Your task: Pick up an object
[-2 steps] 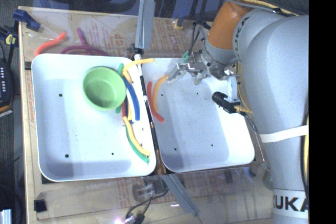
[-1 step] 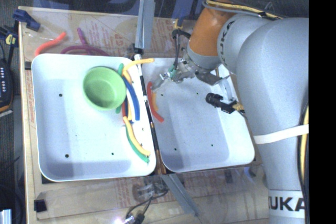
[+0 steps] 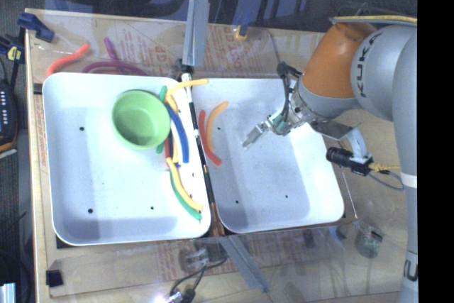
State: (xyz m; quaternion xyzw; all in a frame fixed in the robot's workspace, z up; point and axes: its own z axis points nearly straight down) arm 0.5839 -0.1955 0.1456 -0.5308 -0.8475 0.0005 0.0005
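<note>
Nearest me, along the near edge of the bench (image 3: 128,259), I see a tangle of cable and clamps, then the two bins. The left bin (image 3: 71,216) holds a green bowl (image 3: 142,118) and a bundle of coloured strips (image 3: 181,160) lying against its right wall. In the right bin (image 3: 284,213) I have two loose pieces near the far left corner: an orange strip (image 3: 215,116) and a red strip (image 3: 207,140) beside it, just touching or nearly so.

My gripper (image 3: 257,133) hangs over the middle of the right bin, to the right of both strips and apart from them. Its fingers look slightly parted and nothing sits between them.

The red strip runs near to far, bowed, its near end pointing toward the bin's middle. The orange strip runs the same way and hooks right at its far end.

My worry is that both strips lie flat and thin on the floor close to the left wall, so the fingers may skate over them, nudge one under the other, or hit the wall on descent
</note>
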